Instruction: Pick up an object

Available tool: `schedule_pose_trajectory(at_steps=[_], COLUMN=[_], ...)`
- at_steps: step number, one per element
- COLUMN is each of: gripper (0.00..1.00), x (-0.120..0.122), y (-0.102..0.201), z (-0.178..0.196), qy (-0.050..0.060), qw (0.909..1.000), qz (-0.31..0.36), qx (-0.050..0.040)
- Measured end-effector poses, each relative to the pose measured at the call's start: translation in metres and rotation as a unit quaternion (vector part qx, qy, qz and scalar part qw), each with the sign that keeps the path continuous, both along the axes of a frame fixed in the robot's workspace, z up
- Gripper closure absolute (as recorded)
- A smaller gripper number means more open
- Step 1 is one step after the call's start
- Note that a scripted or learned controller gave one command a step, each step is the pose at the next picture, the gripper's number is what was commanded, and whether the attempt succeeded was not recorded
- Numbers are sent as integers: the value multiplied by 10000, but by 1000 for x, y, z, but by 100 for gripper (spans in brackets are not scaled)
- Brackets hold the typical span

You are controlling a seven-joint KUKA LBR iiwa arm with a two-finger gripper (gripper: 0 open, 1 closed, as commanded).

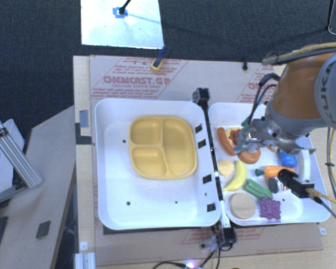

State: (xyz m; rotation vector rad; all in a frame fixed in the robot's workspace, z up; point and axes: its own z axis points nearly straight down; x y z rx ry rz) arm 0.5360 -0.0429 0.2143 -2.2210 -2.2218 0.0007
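Poised low over the crowded right bin (316,214), the gripper (247,143) hovers just above an orange toy (250,156) it may be targeting, banana (236,176) just below-left; whether it grips anything cannot be told.

Divided tray (161,147) in left bin (109,167)

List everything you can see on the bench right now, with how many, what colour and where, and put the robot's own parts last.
Bins: two, white, side by side.
Divided tray: one, yellow, left bin.
Hot dog: one, red-orange, right bin, upper left.
Banana: one, yellow, right bin, left side.
Green vegetable: one, right bin, middle.
Carrot: one, orange, right bin.
Round piece: one, tan, right bin, near edge.
Grapes: one bunch, purple, beside round piece.
Blue piece: one, under the arm.
Gripper: one, grey, low over right bin.
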Motion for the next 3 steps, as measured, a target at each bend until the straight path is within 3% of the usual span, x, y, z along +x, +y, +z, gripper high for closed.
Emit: schedule_pose_trajectory(at_steps=[1, 3], gripper=[100, 100], x=[-4, -5], y=[-5, 0], z=[16, 0], qy=[-16, -2], qw=[10000, 10000], qz=[4, 3], qx=[2, 1])
